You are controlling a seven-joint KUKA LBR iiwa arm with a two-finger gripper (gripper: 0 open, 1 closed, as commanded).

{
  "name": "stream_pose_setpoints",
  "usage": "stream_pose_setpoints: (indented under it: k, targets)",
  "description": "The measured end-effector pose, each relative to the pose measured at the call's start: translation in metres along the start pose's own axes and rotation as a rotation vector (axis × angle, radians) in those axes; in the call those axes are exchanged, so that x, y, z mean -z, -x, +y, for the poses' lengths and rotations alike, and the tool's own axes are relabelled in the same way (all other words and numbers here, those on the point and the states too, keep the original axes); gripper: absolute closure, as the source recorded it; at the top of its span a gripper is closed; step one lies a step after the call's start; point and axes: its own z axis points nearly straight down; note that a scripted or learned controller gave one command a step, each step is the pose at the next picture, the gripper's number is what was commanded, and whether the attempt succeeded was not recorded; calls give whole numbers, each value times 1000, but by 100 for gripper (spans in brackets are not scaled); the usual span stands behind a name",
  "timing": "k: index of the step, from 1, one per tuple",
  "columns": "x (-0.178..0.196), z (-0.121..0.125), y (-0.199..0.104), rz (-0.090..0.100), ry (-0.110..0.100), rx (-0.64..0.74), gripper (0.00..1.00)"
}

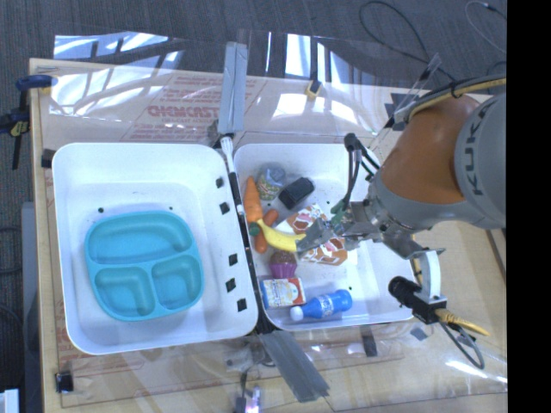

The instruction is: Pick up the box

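While the gripper (320, 232) sits over the box (317, 235) mid right bin (379, 317), you can't tell its grasp; lift pending.

Camera view: single fixed camera, mounted above the bench (103, 101), looking down at a slant. Frames both white bins side by side: left bin (69, 170), right bin (379, 312). Bench edges and dark floor beyond included. Medium range. Arm (439, 162) enters from the right.
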Motion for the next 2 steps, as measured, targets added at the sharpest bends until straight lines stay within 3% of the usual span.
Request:
stream_pose_setpoints:
  k: [1, 2]
  targets:
    - [-109, -5, -30, -3, 7, 21, 0]
    - [-133, 52, 29, -1, 0, -77, 0]
